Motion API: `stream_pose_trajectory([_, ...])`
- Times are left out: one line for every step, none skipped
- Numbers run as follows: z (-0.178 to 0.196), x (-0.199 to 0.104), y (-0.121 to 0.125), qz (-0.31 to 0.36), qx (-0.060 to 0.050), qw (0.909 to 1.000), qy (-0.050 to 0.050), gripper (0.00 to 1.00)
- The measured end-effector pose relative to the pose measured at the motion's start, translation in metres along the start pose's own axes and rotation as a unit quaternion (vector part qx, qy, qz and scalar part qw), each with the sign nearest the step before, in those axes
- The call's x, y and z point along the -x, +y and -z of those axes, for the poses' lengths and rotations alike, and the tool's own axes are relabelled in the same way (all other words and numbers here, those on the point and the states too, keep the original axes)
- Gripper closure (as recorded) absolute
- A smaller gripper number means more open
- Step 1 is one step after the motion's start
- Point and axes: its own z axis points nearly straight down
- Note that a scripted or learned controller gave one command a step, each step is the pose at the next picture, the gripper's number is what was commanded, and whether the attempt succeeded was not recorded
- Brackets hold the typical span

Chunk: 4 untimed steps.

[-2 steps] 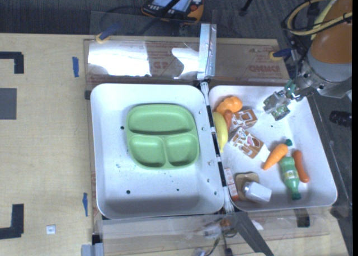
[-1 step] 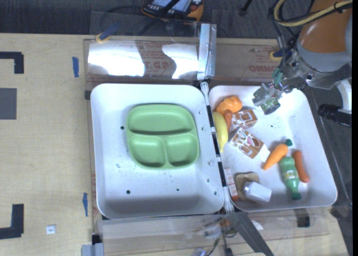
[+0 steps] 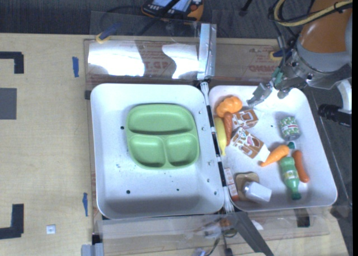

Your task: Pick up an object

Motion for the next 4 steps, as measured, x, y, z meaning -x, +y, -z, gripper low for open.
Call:
stream_pose_trajectory([-0.135, -0.002, -0.084, 0.074, -0.001, 0.9972, 0.002, 0.0])
stream_pose_trajectory([-0.129, -0.001, -0.083, 0.074, -0.001, 0.9973, 0.002, 1.0])
stream_pose_trajectory([-0.147, 0.004, -0.104, 0.101, 0.011, 0.9948, -0.002, 1.0])
stream_pose_trajectory([-0.062, -0.053, -0.051, -0.096, -0.002, 0.9953, 0.001, 1.0])
